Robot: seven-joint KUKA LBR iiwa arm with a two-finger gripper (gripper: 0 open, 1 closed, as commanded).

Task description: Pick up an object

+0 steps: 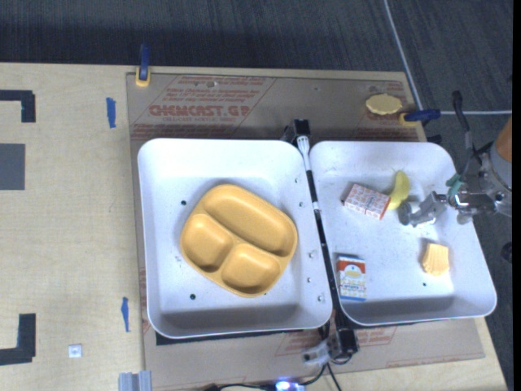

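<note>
Bins sit side by side mid-frame on the bench (65, 218): the left bin (155, 169) holds a yellow tray (237, 239) with three compartments, lying at a slant with its long axis running from lower left to upper right. The right bin (472, 300) holds four small things. A banana (400, 187) lies in its upper middle, long axis near upright in the frame, tilted slightly, its lower end toward the left. Just left of it is a pale box (365, 201), long axis slanting down to the right. A carton (351, 278) with an orange top stands against the bin's lower left wall. A yellow block (435, 259) lies at lower right.

The gripper (417, 212) reaches in from the right edge, just below and right of the banana; whether its fingers are apart or together cannot be told, and nothing shows between them. A tan disc (384, 104) rests above the right bin.
</note>
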